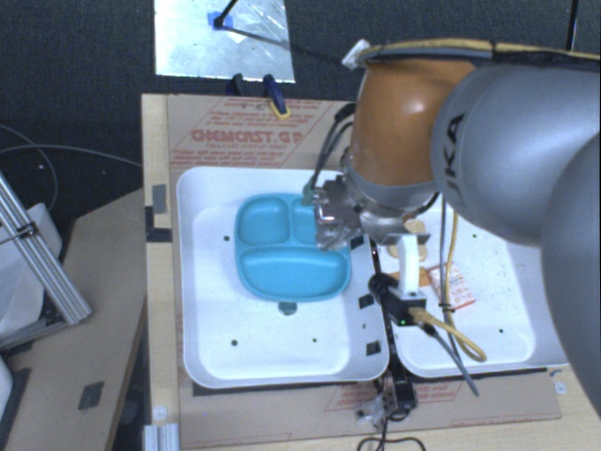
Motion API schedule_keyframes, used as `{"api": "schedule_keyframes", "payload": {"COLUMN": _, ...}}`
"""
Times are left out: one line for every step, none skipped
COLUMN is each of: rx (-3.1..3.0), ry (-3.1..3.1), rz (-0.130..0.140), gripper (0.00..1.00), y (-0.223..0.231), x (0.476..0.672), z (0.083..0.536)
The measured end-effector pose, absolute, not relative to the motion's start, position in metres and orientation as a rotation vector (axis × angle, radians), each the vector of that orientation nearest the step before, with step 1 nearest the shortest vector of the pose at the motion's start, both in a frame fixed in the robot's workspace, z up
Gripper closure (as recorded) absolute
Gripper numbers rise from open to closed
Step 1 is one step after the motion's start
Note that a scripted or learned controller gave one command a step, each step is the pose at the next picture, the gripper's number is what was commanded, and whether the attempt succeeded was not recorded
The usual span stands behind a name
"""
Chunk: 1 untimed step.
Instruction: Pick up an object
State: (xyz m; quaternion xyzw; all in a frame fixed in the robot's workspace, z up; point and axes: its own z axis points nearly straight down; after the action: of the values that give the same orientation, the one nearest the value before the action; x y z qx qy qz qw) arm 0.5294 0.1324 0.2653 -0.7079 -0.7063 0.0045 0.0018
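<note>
Left of centre: white left bin (216, 346), shallow, resting on the counter (113, 242). Contents: one blue divided tray (282, 261), lying flat in the bin's upper right part, two small compartments above one long one.

Centre: end effector (331, 222), metal, low over the blue divided tray's right edge; whether it touches the rim cannot be told, and whether it is released or clenched cannot be told either. Nothing is seen held.

Right of centre: white right bin (507, 346), with a small red-and-white printed item (449, 285) and cables draped across it.

Right: grey arm (526, 130) with orange band.

Risk, judged: the tray is wide, thin-walled and smooth; a grip on one rim may slip or tip it, and a descent beside the rim would close on nothing.
</note>
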Motion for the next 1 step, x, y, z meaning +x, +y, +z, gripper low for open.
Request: {"api": "schedule_keyframes", "payload": {"rx": -2.225, "ry": -2.23, "rz": -0.024, "gripper": 1.0, "y": 0.1132, "x": 0.5149, "z": 0.4005}}
